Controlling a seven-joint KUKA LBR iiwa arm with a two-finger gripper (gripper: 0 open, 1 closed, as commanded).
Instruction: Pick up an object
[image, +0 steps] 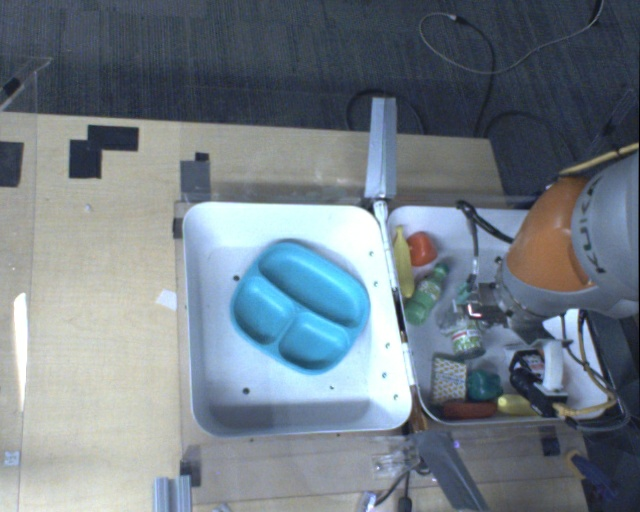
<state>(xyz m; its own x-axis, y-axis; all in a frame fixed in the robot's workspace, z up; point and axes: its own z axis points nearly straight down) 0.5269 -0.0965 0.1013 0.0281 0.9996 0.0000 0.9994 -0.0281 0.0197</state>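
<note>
My gripper (474, 308) hangs low over the middle of the right bin (440, 222), below the orange band of the arm. Just under it lies a small clear jar with a green label (465, 342); whether they touch I cannot tell. To the gripper's left a green bottle (427, 290) lies beside a yellow banana (402, 262) and a red tomato (422, 247). Along the near side of this bin sit a patterned square pad (449, 378), a teal lump (484, 385), a red sausage shape (468, 409) and a small yellow piece (514, 404).
The left bin (200, 320) holds a blue divided plate (300, 305) near its middle. A metal divider post (381, 150) stands between the bins at the far side. Cables trail on the dark floor beyond the bench.
</note>
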